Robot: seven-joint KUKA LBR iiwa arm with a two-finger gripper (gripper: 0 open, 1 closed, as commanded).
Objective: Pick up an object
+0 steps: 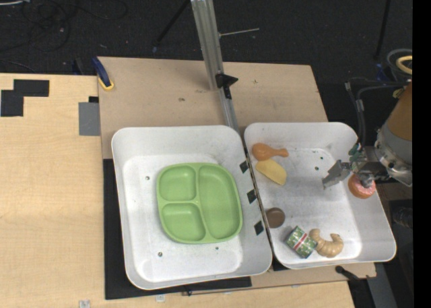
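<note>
A pale wooden surface [269, 91] carries two shallow white plastic bins. The left bin [135, 151] holds a smooth green plastic plate [199, 203] with three compartments. In the right bin [303, 135] lie an orange toy drumstick [269, 151], a yellow wedge [272, 172], a flat brown disc [275, 217], a small green printed can [299, 241] and a tan curved croissant [327, 244]. At its right wall, the grey metal jaws [345, 168] stand open beside a round reddish piece [362, 187].
</note>
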